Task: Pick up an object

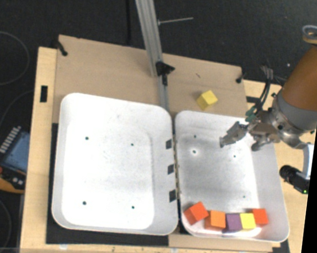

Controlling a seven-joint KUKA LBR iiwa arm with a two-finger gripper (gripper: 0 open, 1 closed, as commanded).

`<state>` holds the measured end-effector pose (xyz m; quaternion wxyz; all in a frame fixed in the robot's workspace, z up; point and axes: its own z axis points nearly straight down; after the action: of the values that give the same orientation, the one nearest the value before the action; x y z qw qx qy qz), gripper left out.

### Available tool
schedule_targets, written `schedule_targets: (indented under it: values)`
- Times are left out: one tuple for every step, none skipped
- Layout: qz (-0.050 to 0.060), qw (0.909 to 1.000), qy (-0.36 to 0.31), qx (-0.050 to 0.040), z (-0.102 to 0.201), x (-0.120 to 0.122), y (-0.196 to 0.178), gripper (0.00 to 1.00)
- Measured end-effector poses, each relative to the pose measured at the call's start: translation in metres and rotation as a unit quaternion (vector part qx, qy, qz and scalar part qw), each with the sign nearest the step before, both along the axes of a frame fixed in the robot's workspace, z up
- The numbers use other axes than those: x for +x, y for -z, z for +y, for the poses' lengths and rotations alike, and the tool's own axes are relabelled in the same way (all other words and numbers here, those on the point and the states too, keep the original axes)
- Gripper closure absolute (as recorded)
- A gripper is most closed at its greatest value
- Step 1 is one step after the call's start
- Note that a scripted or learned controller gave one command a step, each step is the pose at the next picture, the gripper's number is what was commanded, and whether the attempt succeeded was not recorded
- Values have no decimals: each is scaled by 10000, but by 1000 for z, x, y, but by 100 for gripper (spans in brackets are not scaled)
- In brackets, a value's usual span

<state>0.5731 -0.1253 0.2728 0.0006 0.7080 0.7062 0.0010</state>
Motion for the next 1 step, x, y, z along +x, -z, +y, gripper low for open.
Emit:
schedule_targets:
  values:
    - [15,10000,-6,-23,-29,57,61,0]
